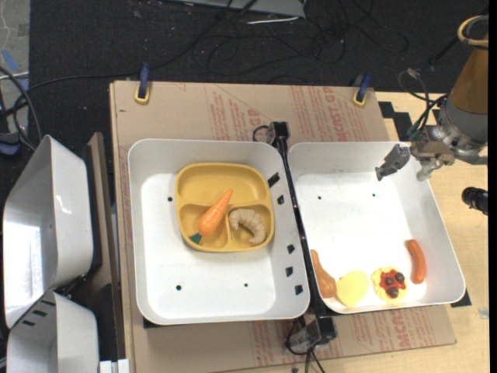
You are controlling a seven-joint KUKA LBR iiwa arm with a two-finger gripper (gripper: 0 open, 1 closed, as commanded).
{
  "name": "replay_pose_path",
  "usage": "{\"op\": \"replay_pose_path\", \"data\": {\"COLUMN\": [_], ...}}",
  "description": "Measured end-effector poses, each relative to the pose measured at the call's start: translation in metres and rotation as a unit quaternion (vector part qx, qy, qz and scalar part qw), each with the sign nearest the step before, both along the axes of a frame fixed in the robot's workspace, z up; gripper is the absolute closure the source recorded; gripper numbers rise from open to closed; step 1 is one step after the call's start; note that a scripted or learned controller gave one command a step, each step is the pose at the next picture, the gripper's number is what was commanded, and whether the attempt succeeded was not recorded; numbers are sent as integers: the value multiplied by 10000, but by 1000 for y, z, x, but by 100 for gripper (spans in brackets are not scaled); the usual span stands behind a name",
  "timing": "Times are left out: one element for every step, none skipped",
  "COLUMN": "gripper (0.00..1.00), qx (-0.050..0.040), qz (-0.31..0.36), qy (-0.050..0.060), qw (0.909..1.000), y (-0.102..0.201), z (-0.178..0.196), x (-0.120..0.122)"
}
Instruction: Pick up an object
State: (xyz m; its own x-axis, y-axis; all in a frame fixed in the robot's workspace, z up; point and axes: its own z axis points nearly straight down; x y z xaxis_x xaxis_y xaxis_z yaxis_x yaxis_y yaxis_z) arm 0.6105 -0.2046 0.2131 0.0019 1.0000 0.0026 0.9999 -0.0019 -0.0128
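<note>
Lying in the glossy right bin (365,208): a smooth, perhaps plastic sausage (417,260).

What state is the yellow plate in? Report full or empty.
Not empty. The yellow plate in the left bin holds a carrot and a shrimp in its lower compartments; the upper compartment looks bare.

You look down from one fixed camera above the bench (233,107), tilted at a slant and set far enough back to take in both white bins (155,286) side by side, with the arm (470,92) entering from your right.
</note>
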Motion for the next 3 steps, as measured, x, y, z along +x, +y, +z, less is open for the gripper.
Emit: {"op": "replay_pose_path", "data": {"gripper": [0, 0, 0], "qx": [-15, -11, -13], "qz": [16, 10, 5], "qy": [-65, -47, -52], "qw": [10000, 10000, 10000], "y": [1, 4, 3], "z": [8, -35, -79], "x": [3, 2, -2]}}
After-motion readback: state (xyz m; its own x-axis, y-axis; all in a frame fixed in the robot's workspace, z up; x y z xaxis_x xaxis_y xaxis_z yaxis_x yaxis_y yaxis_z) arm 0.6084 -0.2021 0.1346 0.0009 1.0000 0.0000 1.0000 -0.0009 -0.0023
